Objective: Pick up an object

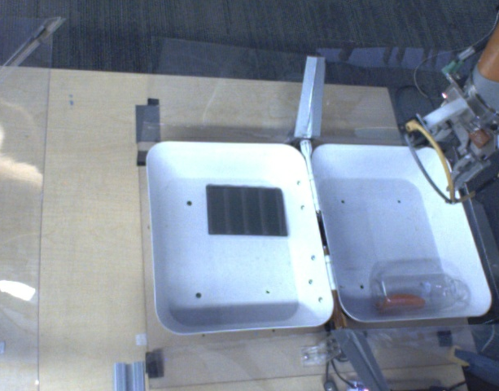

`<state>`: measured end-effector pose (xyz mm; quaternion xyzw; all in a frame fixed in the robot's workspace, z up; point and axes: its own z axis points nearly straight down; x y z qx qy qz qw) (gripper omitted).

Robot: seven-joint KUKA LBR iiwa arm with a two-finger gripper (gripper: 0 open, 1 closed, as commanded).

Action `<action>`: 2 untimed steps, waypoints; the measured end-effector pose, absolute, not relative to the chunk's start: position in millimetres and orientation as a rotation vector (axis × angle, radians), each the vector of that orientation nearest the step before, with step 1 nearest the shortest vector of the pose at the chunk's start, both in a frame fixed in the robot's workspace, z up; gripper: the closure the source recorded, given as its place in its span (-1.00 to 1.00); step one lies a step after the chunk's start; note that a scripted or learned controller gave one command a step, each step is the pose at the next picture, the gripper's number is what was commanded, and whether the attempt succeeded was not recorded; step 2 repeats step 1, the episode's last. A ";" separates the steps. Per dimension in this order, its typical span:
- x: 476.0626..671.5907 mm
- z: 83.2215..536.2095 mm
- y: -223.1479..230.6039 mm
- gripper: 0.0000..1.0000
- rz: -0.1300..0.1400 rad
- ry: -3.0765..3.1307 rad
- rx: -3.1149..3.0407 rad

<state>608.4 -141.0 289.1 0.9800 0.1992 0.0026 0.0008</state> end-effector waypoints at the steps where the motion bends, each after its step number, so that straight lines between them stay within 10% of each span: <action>1: 609.8 299.3 -139.1 1.00 0.012 0.643 3.071; 2: 609.8 299.3 -139.1 1.00 0.012 0.643 3.071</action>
